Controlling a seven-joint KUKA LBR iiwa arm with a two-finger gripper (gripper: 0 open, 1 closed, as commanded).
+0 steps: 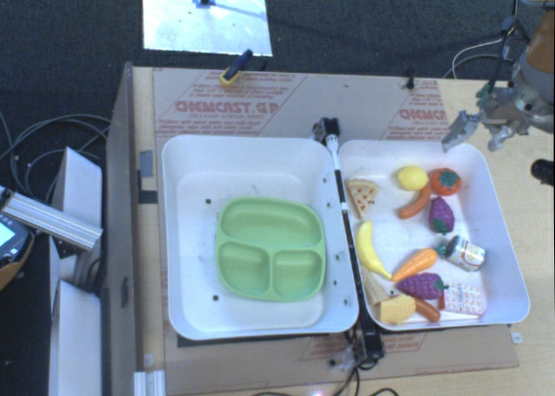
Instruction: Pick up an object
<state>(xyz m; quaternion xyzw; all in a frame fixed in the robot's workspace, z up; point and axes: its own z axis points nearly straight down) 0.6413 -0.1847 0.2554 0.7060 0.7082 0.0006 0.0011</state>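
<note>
The right bin (503, 238) holds several toy foods: a pizza slice (362, 195), a lemon (414, 178), a tomato (445, 181), purple grapes (441, 213), a banana (370, 249), a small can (465, 253), a carrot (414, 264), a second grape bunch (422, 284) and a wafer (460, 299). My gripper (479, 133) hangs above the bin's far right corner, beyond the tomato. Its two fingers are spread open with nothing between them.
A green divided plate (271, 249) lies in the left bin (186, 212). A black-and-white bar (338, 179) runs along the seam between the bins. A yellow-tipped tool (234, 69) rests on the board behind the bins. Cables lie at far left.
</note>
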